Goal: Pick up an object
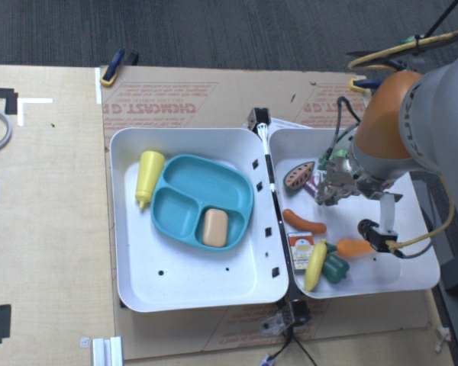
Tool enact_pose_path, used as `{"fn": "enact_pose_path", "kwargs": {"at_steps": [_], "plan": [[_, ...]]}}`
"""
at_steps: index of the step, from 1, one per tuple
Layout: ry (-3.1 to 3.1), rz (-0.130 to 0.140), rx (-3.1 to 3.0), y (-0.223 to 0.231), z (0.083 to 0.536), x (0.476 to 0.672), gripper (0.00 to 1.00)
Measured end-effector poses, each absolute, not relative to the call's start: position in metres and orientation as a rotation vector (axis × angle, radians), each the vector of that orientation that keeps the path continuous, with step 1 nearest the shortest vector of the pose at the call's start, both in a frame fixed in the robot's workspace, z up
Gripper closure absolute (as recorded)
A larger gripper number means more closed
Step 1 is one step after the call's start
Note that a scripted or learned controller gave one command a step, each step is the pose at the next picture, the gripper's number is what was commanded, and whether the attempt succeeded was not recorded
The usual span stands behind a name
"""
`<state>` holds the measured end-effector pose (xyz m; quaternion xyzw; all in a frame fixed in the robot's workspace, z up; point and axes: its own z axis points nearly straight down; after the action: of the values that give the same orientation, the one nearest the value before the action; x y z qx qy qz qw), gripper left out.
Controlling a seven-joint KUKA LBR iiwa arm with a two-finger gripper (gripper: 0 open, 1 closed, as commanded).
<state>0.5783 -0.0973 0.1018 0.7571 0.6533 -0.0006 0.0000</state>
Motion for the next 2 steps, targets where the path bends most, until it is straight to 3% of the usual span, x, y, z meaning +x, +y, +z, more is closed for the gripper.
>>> {"fn": "enact_pose_path", "kwargs": {"at_steps": [1,2], "plan": [[2.118,-0.002,2.319,-0.083,0.301,0.554,1.00],[2.112,-0.002,2.323,-0.123,0.451,0.522,1.00]]}}
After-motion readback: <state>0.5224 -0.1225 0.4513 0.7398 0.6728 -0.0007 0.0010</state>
